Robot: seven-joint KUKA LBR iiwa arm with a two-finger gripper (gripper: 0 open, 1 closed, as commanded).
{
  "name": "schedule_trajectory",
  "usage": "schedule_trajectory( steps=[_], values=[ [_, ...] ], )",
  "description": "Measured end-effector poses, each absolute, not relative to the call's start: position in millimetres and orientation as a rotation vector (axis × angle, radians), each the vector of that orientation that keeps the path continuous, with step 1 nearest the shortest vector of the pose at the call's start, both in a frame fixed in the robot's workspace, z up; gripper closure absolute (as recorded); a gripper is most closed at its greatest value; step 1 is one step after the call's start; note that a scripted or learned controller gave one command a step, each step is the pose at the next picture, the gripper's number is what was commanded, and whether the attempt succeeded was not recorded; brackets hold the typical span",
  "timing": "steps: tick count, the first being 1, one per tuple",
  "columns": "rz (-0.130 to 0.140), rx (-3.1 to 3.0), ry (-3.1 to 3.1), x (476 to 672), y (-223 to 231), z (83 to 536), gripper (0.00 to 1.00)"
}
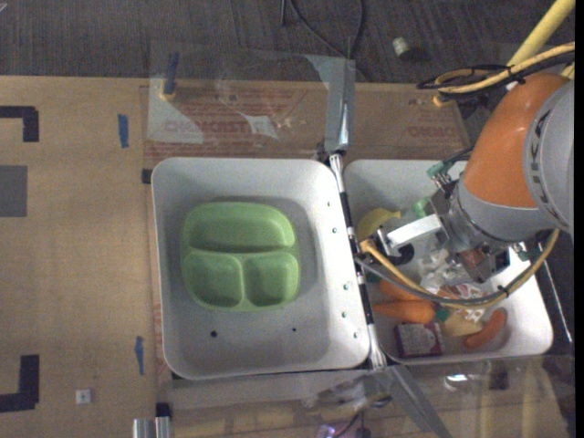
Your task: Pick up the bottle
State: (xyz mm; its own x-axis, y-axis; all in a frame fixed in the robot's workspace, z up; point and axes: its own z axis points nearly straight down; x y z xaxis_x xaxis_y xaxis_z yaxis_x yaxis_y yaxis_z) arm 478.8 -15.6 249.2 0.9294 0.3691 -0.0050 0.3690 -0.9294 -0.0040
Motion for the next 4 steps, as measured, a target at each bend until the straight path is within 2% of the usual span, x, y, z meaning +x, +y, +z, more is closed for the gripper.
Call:
schedule_trajectory(
  steps=[1,2,3,4],
  values=[
    [0.001,-3.118,-0.384,479.4,54,276,1.00],
    [0.010,-3.064,-0.678,485.7,-1,232,1.00],
    [0.005,-3.105,-0.475,481.3,-117,252,1.00],
    [0.007,-3.123,-0.322,479.3,-51,258,1.00]
  ],
)
